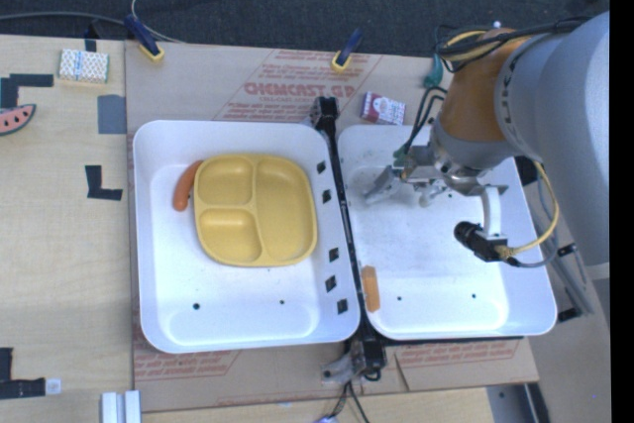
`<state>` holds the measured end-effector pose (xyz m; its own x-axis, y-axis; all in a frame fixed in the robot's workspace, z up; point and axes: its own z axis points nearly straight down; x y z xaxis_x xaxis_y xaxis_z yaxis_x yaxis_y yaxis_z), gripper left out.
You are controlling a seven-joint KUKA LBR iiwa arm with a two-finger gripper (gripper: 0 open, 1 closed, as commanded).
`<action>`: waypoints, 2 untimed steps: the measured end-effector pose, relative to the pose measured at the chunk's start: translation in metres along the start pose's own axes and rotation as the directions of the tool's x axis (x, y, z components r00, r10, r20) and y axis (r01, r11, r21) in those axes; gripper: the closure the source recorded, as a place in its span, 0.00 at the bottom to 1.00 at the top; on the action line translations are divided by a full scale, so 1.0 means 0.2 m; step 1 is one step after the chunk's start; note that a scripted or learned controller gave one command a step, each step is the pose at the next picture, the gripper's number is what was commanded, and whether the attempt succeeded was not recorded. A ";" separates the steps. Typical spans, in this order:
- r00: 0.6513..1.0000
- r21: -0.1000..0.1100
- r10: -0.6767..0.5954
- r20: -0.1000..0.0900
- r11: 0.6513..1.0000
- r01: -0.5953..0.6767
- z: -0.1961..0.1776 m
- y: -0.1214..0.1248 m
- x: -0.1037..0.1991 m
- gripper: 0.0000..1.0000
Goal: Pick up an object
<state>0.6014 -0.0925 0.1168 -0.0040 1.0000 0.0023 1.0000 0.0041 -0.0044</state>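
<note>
Arm's big grey wrist (565,114) sits closest to the lens, over the right bin (515,312). Gripper (391,181) hangs low near that bin's upper-left; jaws look apart, nothing between them. Nearest target: small orange piece (370,287) against the right bin's left wall, well below the jaws toward the front edge. My take: shift down along the wall, line the jaws across its short side, keep clear of the rim. Yellow divided plate (256,210) and orange sausage (183,187) lie in the left bin (168,312).
</note>
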 end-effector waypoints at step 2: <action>1.000 -0.006 0.000 0.006 1.000 0.000 0.10 0.34 -0.03 1.00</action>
<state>0.6690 -0.0977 0.0955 -0.0036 1.0000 -0.0041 1.0000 0.0036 0.0012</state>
